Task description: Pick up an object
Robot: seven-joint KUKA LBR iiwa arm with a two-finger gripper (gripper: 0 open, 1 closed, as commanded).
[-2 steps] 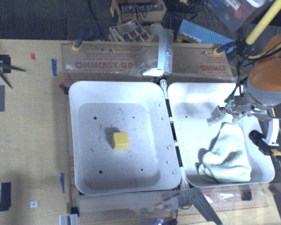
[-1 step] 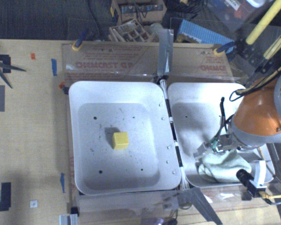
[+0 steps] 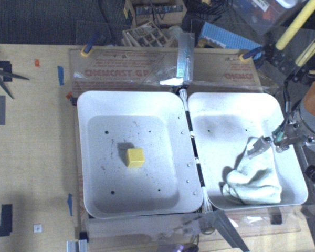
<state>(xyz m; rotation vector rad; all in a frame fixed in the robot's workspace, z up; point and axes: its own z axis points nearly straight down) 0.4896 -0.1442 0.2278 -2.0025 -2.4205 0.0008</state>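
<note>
White cloth (image 3: 254, 180) lay bunched in the near right corner of the right-hand bin (image 3: 220, 109), one drawn-up peak of it rising toward the gripper (image 3: 275, 143). That peak met the metal fingertips at the bin's right side, and the fabric looked stretched taut between the tip and the heap below, which suggested a pinch on the cloth. The picture was too small and soft at that spot to tell whether the fabric truly sat between the fingers or merely lay against them, or how wide they stood.

The relation that mattered was plain enough: the bulk of the cloth sat below and slightly left of the gripper in the view, toward the bench's front edge, with the raised fold running up and to the right into the tool. Any lift, judged from this, would pull along that slanted fold — straight up would draw the heap after it if the hold were real.

A yellow block (image 3: 135, 157) rested alone near the middle of the left-hand bin (image 3: 94, 109), well apart from the gripper and across the divide between the bins. The cloth was by far the nearer candidate.
</note>
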